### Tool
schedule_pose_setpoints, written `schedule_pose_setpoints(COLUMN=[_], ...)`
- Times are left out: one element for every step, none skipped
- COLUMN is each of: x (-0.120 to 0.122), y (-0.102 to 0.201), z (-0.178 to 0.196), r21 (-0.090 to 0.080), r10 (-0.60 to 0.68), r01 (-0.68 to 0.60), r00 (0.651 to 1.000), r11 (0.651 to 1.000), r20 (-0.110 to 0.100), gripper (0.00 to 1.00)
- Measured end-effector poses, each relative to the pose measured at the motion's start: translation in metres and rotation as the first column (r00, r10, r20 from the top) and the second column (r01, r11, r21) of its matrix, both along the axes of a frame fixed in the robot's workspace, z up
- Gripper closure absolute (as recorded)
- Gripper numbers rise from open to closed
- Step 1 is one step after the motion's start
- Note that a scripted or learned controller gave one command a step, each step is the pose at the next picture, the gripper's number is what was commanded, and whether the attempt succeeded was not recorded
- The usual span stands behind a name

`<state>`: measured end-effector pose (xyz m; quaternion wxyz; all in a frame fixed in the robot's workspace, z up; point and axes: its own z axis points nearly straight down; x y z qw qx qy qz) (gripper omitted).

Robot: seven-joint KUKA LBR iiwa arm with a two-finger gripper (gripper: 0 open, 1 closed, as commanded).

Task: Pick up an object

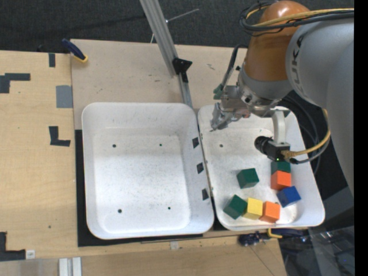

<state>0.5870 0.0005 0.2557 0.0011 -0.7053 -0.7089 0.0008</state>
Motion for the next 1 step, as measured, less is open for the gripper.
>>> schedule_pose_setpoints(x=[0.0094], y=[0.0503], z=[-0.0189], r21=[0.0], r10=[0.001], r01=[-0.001], r00=[1.0], r11=[1.0], r20=[-0.001], gripper=[1.0])
